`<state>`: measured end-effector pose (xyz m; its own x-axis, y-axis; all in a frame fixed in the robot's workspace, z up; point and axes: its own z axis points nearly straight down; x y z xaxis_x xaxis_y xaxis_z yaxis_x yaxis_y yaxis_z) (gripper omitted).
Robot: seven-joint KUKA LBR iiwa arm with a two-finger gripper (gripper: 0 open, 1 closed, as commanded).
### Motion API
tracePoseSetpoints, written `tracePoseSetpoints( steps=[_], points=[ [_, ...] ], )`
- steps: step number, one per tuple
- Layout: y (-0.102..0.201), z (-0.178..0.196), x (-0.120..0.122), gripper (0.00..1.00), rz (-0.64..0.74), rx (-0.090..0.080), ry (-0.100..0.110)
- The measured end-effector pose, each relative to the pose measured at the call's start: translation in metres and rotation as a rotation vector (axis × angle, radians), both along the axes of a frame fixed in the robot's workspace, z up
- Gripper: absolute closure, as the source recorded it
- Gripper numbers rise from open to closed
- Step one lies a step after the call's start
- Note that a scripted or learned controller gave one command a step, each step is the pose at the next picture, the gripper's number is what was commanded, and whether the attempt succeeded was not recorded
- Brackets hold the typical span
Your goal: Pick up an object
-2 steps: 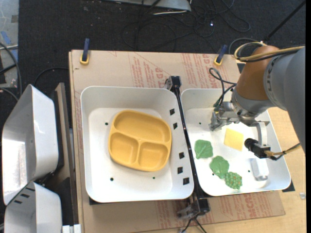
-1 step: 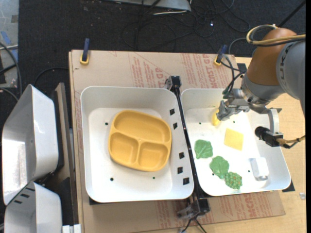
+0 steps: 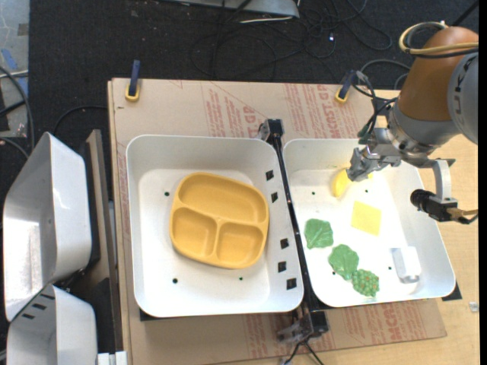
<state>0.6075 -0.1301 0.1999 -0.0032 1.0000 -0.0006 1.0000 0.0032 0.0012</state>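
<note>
The bench (image 3: 228, 105) is a brown board carrying two white bins side by side. The left bin (image 3: 148, 204), well left of the jaws, holds a yellow divided tray (image 3: 219, 220) with three compartments. The right bin (image 3: 434, 272) lies under the arm (image 3: 437, 74), which is grey and orange and is cut off by the frame's right side, so its upper part cannot be followed.

The jaws (image 3: 358, 169) hang low over the far left part of the right bin; they are small and dark against the wrist, and I cannot tell how far apart they stand or whether they grip anything. A small yellow object (image 3: 339, 185) sits just below and left of them, partly covered by them, its shape hard to make out. A flat yellow square (image 3: 367, 218) lies near, towards the camera. Three green leafy pieces (image 3: 319, 233) (image 3: 344, 261) (image 3: 365, 282) trail further towards the camera. A small whitish object (image 3: 405, 264), nearly lost against the bin floor, lies towards the camera and to the right
</note>
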Motion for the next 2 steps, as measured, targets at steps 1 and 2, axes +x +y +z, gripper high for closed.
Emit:
tracePoseSetpoints(
  steps=[1,2],
  points=[
    [0.0,0.036,0.002,1.0,0.001,0.0,0.001],
    [0.042,0.026,-0.023,1.0,0.004,0.002,0.009]
  ],
)
